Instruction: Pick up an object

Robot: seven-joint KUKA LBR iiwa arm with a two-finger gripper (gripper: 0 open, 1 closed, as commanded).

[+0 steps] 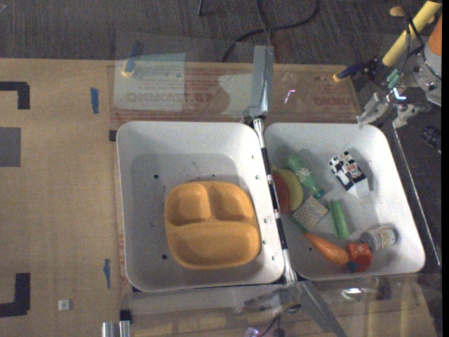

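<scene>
Bench [56, 209] surface of light brown board is observed, bearing two shallow white bins side by side. The left bin [140, 153] is seen to contain a yellow-orange divided tray [210, 225], lying flat slightly toward the near right of the bin floor. The right bin [400, 209] is found to hold the small objects. A red and yellow fruit-shaped piece [287, 189] is noted against the left wall, with a green bottle [304, 175] lying tilted just beside it. A black-and-white patterned box [348, 169] is located toward the far middle, apart from the others. A pale speckled block [311, 213] is recorded near the centre, with a green stick-shaped object [339, 219] just to its right. An orange carrot [327, 248] is seen lying toward the near side, its end touching a small red item [360, 256]. A small jar with a pale lid [381, 238] is noted just beside that red item. The gripper [393, 104] is observed at the far right, above the far right corner of the right bin; its opening cannot be determined, and nothing is seen held by it.
</scene>
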